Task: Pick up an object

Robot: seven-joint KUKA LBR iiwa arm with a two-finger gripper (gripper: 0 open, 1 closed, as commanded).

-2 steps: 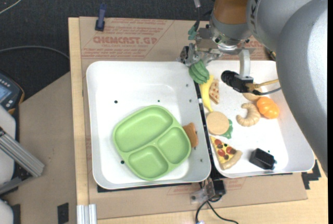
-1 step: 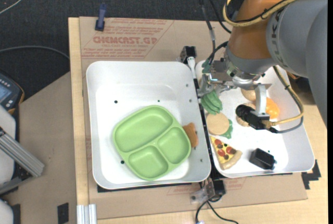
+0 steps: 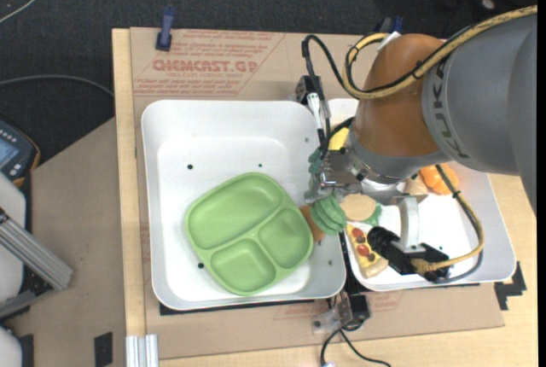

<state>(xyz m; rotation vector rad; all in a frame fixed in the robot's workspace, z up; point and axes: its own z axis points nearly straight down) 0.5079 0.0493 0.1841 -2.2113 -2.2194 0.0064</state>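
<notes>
Arm [image 3: 409, 109]: reached in from the right, low over the divide between the two bins.
Gripper [image 3: 328, 186]: hidden under the wrist; whether it was clenched, I couldn't tell.
Green plate [image 3: 247, 230]: lay in the left bin [image 3: 171, 186], three compartments, near the front.
Right bin [image 3: 495, 246]: held a pizza slice [image 3: 365, 247] and an orange piece [image 3: 437, 179] beside the arm.

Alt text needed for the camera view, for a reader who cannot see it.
A grey arm with an orange band reaches down over the right bin, above a pizza slice toy. The left bin holds a green divided plate.
</notes>
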